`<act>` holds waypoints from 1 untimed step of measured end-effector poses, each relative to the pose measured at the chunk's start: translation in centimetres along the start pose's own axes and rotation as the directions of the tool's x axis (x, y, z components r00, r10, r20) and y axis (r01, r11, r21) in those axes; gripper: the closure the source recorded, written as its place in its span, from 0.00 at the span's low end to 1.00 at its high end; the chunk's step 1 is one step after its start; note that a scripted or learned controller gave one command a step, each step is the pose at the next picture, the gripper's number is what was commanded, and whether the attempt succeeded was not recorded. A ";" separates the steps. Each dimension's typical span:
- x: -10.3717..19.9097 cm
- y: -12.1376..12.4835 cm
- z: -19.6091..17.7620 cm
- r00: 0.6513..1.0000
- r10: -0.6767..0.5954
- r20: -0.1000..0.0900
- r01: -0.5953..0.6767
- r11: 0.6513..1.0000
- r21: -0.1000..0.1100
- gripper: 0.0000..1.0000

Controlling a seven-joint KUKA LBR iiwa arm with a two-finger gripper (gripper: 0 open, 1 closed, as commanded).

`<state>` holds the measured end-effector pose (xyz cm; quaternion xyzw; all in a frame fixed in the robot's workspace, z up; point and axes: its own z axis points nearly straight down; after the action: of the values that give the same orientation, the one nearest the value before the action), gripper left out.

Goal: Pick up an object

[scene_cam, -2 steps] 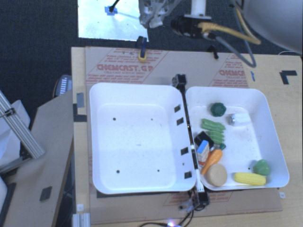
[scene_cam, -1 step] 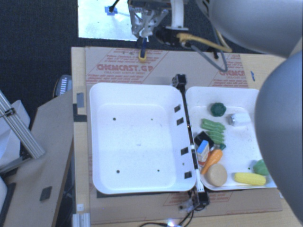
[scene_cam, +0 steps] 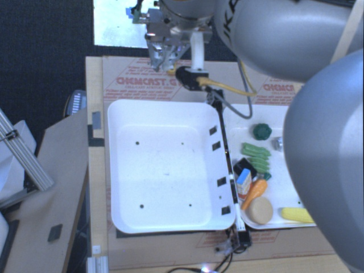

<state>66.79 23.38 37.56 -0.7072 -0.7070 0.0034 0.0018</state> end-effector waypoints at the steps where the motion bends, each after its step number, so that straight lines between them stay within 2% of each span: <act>1: 0.0 -5.0 13.5 1.000 0.000 0.002 0.000 1.000 0.008 1.00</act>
<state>61.71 23.39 24.08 -0.7071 -0.7071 0.0068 0.0039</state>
